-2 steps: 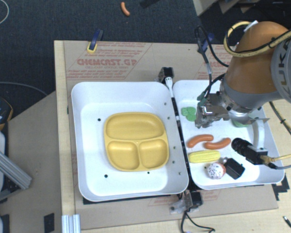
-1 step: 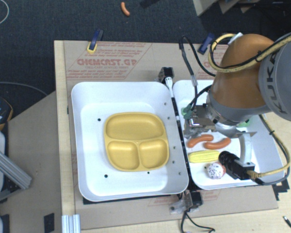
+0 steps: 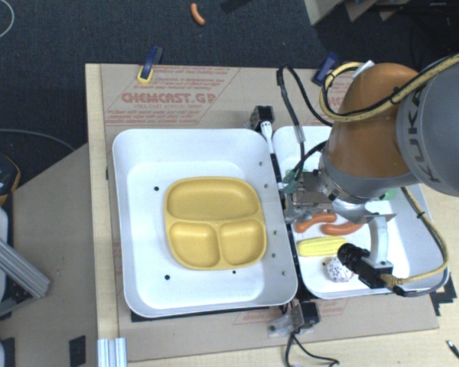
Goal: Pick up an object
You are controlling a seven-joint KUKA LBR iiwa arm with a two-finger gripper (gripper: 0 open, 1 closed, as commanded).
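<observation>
Two bins, arm low over the right one: pick not made yet

Arm (image 3: 382,128) reaches in from the right w/ its wrist hanging over the right bin (image 3: 413,277). Gripper (image 3: 310,197) sits near that bin's left wall, mostly hidden under the wrist, so can't tell if it's apart or together, and nothing is visibly held. Likely targets lie just below it: an orange sausage-shaped piece (image 3: 329,224), a yellow corn cob (image 3: 321,246) beside it, and a small speckled white object (image 3: 336,269) nearer the front. Left bin (image 3: 130,205) holds a yellow divided tray (image 3: 214,222), well apart from the gripper. Judged step: approach/descent over the cluster. Next move needs lining up on one piece, prob. the orange one, w/o clipping the bin wall
</observation>
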